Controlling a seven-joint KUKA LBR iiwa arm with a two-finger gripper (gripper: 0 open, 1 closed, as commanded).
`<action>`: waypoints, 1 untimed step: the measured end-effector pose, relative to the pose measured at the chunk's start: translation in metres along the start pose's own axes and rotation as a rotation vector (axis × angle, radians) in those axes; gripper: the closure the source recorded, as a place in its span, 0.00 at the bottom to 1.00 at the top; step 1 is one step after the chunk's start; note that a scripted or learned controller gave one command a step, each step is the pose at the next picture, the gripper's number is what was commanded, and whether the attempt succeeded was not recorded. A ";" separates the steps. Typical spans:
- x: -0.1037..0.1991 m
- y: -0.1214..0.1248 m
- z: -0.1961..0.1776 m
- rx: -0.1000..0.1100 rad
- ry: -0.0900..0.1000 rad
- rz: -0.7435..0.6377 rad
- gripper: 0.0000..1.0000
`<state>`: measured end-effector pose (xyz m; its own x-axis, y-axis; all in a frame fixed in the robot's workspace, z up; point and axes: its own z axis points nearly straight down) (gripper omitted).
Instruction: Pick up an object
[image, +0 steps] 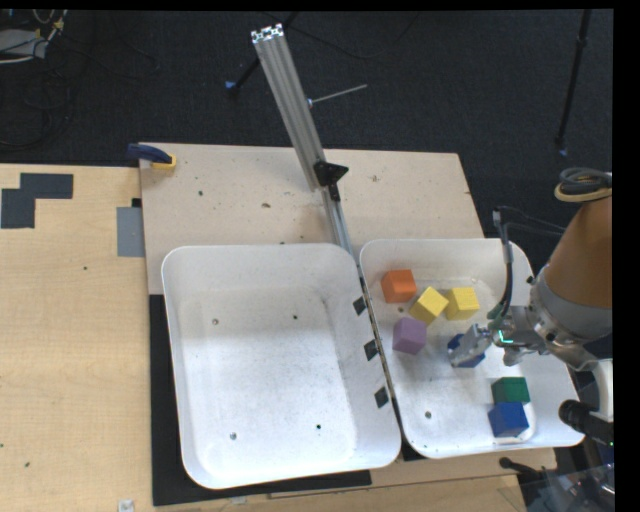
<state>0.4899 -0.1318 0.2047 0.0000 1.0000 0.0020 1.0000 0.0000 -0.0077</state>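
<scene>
The right bin (440, 440) holds several small blocks. An orange cube (399, 285) lies at the back, with two yellow cubes (432, 303) (463, 301) to its right. A purple cube (409, 335) sits just in front of them. A green cube (511, 389) and a blue cube (508, 418) rest close together near the bin's front right corner. My gripper (466, 350) is low inside the right bin, just right of the purple cube and below the yellow ones. A small bluish patch shows at its tip; whether that is a block is unclear.
The left bin (200, 290) stands beside the right one, with black clips (368, 348) along the shared wall. A slanted aluminium bar (295, 110) rises behind the bins. The arm's orange band (585, 260) hangs over the right bin's right edge.
</scene>
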 end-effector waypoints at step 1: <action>-0.001 0.001 -0.002 -0.005 -0.001 0.003 0.00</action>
<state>0.4906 -0.1329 0.2064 0.0033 1.0000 0.0013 1.0000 -0.0033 -0.0029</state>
